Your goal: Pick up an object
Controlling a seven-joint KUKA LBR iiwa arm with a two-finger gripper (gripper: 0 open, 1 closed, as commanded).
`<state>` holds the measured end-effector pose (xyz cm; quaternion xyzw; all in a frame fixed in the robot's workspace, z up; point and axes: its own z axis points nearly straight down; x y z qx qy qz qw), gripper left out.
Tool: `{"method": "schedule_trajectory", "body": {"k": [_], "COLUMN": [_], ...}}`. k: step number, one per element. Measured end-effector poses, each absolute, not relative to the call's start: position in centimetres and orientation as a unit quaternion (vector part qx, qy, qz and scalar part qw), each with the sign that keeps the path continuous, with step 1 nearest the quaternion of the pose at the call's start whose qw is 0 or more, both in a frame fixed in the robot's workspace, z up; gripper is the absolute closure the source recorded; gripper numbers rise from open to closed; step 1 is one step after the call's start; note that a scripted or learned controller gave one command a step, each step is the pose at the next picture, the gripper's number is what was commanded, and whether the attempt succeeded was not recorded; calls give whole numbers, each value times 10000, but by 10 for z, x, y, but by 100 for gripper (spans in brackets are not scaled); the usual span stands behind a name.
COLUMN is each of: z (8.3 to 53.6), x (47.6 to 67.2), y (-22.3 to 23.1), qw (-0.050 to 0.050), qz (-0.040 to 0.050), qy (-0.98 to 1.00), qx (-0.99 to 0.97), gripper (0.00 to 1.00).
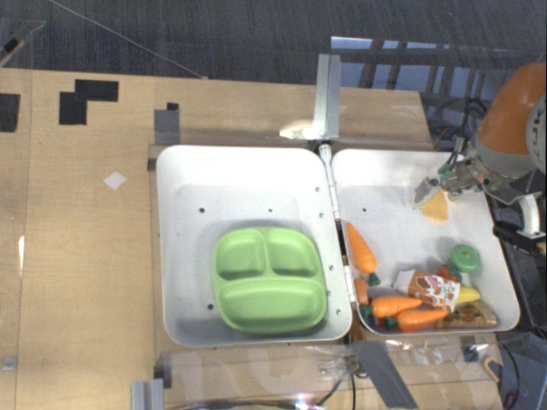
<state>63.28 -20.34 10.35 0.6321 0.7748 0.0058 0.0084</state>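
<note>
The end effector [438, 186] is hovering at the right bin's [389, 178] two o'clock, touching the cheese wedge [436, 207], grip state impossible to tell, so lifting is seemingly still pending.

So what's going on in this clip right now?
The arm reaches in from the right over the right bin, its claw low beside a pale yellow wedge. Whether it has a grip is unclear. Toy carrots, a green round piece and other food crowd that bin's near end. A green divided plate sits in the left bin.

Yellow wedge [436, 207] (cheese-like) lies in right bin's upper half.
</note>
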Motion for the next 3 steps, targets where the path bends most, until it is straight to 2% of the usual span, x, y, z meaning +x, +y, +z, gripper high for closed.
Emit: {"method": "schedule_trajectory", "body": {"k": [1,2,3], "z": [89,104,158], "x": [630,634,671], "y": [-203,-202,-205], "qw": [51,91,49], "qz": [23,53,17], "qy": [7858,7865,8275], "qx": [6184,6175,5614], "gripper": [0,100,100]}}
